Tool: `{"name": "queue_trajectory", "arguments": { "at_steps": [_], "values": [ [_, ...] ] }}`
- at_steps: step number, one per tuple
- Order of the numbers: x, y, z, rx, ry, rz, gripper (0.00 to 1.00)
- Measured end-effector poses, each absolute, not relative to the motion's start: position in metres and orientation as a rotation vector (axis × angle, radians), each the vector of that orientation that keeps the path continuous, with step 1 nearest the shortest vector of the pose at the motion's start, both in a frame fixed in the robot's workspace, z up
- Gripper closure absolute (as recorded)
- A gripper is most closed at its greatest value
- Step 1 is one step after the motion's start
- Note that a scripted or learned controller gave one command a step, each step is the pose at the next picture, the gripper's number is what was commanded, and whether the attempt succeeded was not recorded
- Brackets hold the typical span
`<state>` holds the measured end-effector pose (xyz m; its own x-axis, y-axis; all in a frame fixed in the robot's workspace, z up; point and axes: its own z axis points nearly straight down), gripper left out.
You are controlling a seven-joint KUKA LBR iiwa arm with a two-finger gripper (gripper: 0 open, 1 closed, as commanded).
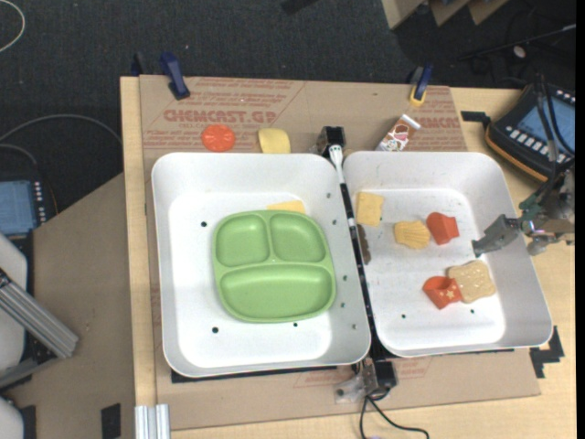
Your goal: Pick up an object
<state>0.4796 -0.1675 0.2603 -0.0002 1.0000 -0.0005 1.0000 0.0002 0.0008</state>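
The claw point(498, 234) is hovering at the right bin's point(512, 323) right wall, holding nothing; whether its tips are apart cannot be told. The tan toast piece point(473, 281) is lying just below-left of the claw, touching a red block point(441, 292).

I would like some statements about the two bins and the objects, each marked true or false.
1. The green divided plate lies in the left bin. True.
2. The end effector holds a red block. False: it is over the right bin near its right rim, with nothing seen between its fingers.
3. Two red pieces lie in the right bin. True.
4. The orange round piece lies inside the left bin. False: it lies on the cardboard behind the bin.
5. The green plate has three compartments. True.
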Motion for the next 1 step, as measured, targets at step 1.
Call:
{"name": "queue_trajectory", "arguments": {
  "at_steps": [1],
  "values": [
    [0.4777,-0.1188,0.1681,2.225,2.233,-0.006,0.00]
  ]
}}
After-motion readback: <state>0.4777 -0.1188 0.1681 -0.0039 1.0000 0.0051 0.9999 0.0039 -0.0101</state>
